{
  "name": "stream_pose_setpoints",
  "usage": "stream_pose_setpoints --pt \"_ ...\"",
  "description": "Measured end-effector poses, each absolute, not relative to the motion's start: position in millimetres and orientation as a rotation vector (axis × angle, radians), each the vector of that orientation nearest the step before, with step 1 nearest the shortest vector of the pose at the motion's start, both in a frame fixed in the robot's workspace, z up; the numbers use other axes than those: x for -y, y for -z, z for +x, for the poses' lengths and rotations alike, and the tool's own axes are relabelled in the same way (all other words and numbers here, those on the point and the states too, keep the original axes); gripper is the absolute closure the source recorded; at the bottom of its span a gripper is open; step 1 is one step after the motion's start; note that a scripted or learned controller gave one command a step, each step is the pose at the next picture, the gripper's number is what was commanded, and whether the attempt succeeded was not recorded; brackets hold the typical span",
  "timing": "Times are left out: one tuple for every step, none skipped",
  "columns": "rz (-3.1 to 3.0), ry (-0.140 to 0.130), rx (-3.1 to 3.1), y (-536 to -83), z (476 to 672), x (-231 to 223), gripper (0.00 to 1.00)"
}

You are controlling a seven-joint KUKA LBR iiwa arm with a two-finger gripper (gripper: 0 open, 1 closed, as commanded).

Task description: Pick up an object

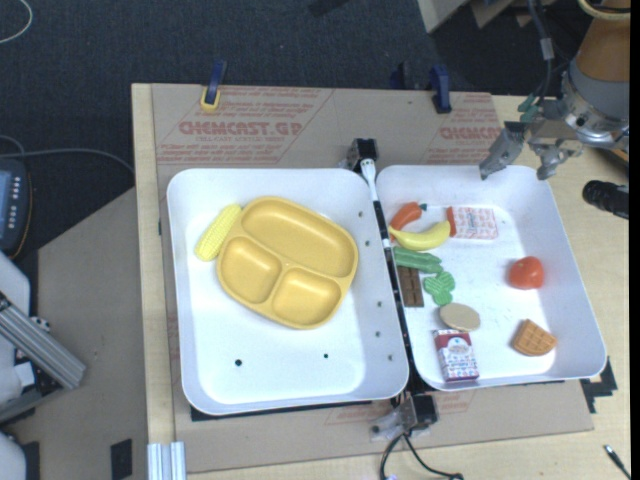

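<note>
My gripper [520, 167] hangs above the far edge of the right bin [570, 268], its two fingers spread apart with nothing between them. Below it in that bin lie a white and red packet [472, 223], a banana [422, 235], an orange-red carrot piece [405, 214], green vegetables [425, 271], a red tomato [526, 272], a tan oval cookie [459, 317], a waffle wedge [533, 339] and a small red carton [457, 355]. All of them rest loose on the bin floor.
The left bin [190, 298] holds a yellow divided plate [285, 260] and a corn cob [217, 231] beside it. A black hinge bar [383, 258] runs between the bins. Blue and yellow clamps [212, 88] sit at the board's far edge.
</note>
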State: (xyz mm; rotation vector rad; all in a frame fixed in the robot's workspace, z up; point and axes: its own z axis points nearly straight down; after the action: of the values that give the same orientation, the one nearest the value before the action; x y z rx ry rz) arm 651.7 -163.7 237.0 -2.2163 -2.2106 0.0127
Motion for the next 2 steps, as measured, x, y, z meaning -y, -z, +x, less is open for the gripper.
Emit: stream_pose_setpoints --pt "-2.222 0.001 2.222 -246.3 654.2 163.2 0.0" --pt "-2.216 -0.006 2.218 -183.2 652.4 157.6 0.0"
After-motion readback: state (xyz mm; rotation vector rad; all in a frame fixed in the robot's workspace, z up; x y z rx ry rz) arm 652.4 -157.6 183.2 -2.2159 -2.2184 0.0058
